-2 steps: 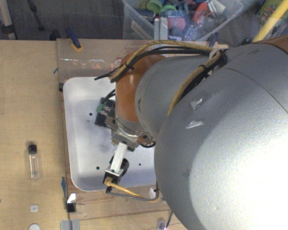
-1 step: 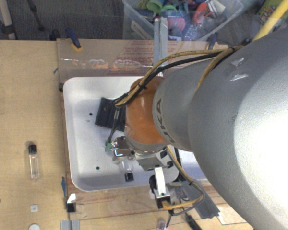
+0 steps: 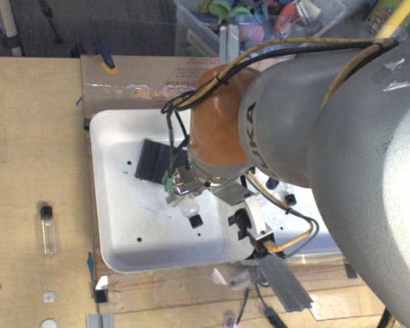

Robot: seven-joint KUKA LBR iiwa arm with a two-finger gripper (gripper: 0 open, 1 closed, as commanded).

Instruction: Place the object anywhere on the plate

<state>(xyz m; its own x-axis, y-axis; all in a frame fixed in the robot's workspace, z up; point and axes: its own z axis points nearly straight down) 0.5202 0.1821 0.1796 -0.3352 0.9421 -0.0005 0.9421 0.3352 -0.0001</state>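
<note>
The arm (image 3: 314, 115) hangs over the white bin (image 3: 116, 183) — gripper (image 3: 181, 186) near the bin's middle, its opening impossible to tell — beside a dark block (image 3: 152, 160) toward the far edge.

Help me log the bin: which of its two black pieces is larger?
The flat black slab, partly hidden by the arm; the other is a tiny black cube lying nearer the white bin's front edge.
</note>
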